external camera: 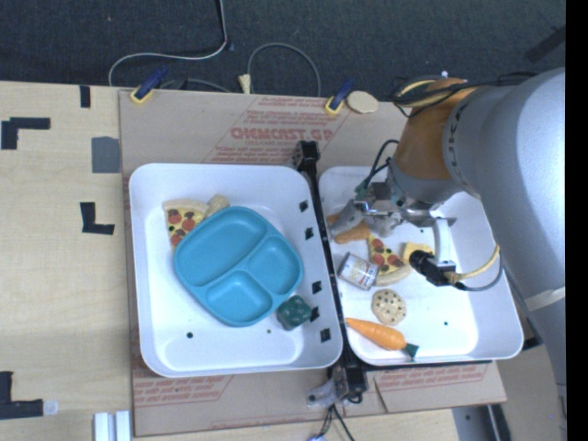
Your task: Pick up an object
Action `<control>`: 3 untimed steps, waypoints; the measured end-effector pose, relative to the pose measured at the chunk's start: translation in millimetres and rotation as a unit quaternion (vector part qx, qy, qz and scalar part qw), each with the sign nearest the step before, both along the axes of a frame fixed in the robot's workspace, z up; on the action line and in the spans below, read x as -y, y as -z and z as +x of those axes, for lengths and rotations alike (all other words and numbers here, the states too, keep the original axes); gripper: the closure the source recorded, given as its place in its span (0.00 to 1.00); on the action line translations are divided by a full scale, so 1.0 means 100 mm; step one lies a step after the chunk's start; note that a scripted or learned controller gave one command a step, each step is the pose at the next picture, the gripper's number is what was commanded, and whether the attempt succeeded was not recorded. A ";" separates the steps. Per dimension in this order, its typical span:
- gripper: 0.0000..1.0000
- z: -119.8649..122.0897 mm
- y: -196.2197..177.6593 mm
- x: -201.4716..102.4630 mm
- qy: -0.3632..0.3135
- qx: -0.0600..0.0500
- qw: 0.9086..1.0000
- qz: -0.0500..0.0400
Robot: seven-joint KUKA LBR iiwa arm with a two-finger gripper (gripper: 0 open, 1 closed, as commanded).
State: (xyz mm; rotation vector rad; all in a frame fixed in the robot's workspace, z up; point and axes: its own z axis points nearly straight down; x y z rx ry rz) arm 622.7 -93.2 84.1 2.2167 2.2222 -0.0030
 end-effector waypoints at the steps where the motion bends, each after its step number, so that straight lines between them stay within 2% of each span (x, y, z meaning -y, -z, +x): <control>1: 0.00 0.47 -0.01 0.06 -0.001 -0.002 1.000 0.000; 2: 0.00 -0.07 -0.03 0.13 0.001 0.002 1.000 0.001; 3: 0.00 0.46 -0.34 0.52 0.001 0.003 1.000 0.000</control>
